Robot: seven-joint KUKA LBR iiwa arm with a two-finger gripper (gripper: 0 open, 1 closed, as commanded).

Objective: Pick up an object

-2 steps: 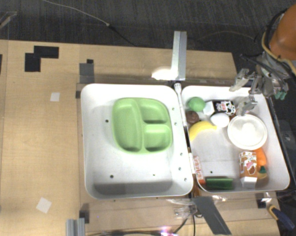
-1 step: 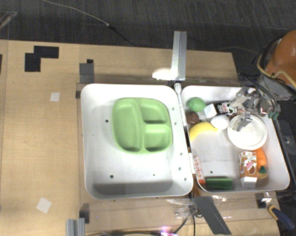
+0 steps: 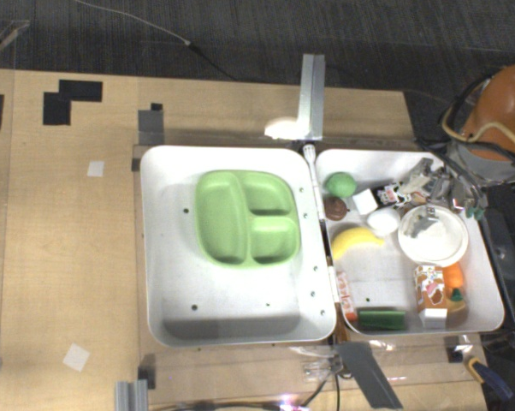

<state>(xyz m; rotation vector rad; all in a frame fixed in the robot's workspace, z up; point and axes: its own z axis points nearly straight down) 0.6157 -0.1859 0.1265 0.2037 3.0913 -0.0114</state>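
Gripper point(image 3: 424, 181) being held above white bowl point(image 3: 433, 234), right bin point(image 3: 488, 302); claw state cannot be told.

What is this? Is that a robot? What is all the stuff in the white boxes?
Yes! A camera up high looks down on a wooden bench. The orange and grey shape at the right is the robot arm. Its hand hangs over the right white box. I can't tell if it is holding anything. That box has toys: a yellow banana, a green ball, a white bowl, a juice carton and a dark green block. The left box holds a green tray with sections.
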